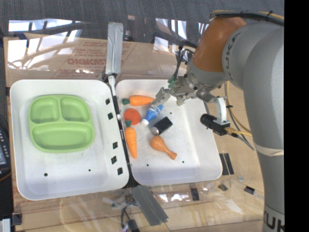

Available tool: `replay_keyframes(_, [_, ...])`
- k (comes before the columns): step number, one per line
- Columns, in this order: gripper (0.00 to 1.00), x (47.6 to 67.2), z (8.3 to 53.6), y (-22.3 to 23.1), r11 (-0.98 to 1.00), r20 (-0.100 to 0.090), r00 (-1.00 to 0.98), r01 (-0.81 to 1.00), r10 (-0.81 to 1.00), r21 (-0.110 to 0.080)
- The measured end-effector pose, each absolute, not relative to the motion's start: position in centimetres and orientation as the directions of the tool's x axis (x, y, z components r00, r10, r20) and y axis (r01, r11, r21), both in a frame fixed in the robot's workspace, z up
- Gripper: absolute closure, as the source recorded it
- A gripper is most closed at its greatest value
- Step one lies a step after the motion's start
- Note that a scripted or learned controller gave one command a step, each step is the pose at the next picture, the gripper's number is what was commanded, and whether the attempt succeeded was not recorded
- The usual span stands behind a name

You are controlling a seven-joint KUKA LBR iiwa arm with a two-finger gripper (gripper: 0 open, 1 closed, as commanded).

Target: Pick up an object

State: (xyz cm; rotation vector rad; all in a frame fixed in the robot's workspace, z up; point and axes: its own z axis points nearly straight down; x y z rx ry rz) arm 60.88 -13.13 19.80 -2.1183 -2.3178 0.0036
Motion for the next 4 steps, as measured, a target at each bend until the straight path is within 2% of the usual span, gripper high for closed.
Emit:
replay_keyframes(1, [0.0,62.4,9.2,-12.7,0.021,0.0,-0.021,1.0,1.0,-0.001])
replay_keyframes(2, [1.0,62.4,10.1,-12.5,0.026,0.001,-0.026,1.0,1.0,-0.004])
replay_keyframes(3, [1.0,55.0,19.2,-7.9,-0.1,0.001,0.1,0.995,0.995,-0.003])
replay_keyframes(4, [1.0,55.0,20.0,-7.8,-0.096,0.001,0.096,0.995,0.995,-0.009])
